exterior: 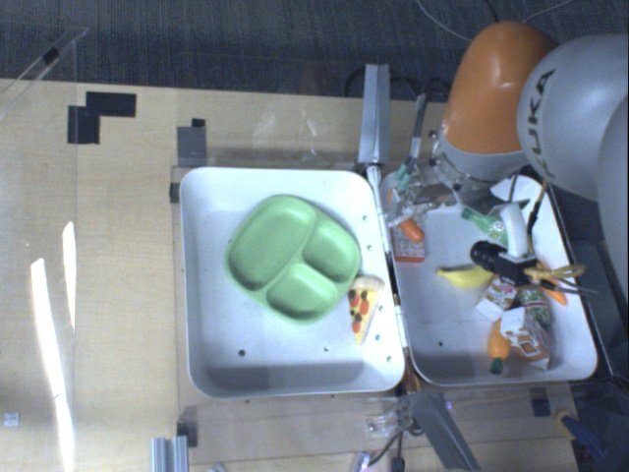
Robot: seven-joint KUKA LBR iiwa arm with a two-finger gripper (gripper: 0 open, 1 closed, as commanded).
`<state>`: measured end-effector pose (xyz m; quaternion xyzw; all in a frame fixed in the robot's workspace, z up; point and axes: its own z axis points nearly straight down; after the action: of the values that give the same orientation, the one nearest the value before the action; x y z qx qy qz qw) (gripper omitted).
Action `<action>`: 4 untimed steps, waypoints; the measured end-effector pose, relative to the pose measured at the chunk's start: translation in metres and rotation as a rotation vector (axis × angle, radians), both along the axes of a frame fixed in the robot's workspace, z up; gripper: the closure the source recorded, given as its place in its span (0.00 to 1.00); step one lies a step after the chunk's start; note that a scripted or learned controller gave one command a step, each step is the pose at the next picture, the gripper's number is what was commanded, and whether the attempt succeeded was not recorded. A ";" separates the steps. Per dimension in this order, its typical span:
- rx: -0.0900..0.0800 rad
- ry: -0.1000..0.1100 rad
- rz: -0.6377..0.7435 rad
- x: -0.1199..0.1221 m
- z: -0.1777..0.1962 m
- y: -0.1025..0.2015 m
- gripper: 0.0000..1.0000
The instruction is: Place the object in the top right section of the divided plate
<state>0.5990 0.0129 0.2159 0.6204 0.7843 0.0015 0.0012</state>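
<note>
A: Green divided plate (295, 254) in the left bin (211, 352). Do you see anything in its sections?

B: I see all three sections bare, so from here I judge no placing done. A pizza-slice toy (363, 306) lies just beside the plate's right edge, outside it.

A: And the claw (411, 200)?

B: I have it over the far left corner of the right bin (570, 362), close to an orange carrot-like piece (411, 230). I cannot tell its opening, nor which item is meant. Picking, carrying and releasing all remain. A banana (462, 277) and other clutter lie to its right.
</note>
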 end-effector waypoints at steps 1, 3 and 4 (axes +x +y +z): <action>0.000 0.000 0.091 -0.056 -0.031 0.032 1.00; -0.001 -0.004 0.120 -0.051 0.074 0.015 0.00; -0.002 -0.006 0.176 0.019 0.205 -0.023 0.00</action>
<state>0.6177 -0.0096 0.4213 0.5491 0.8357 0.0026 0.0039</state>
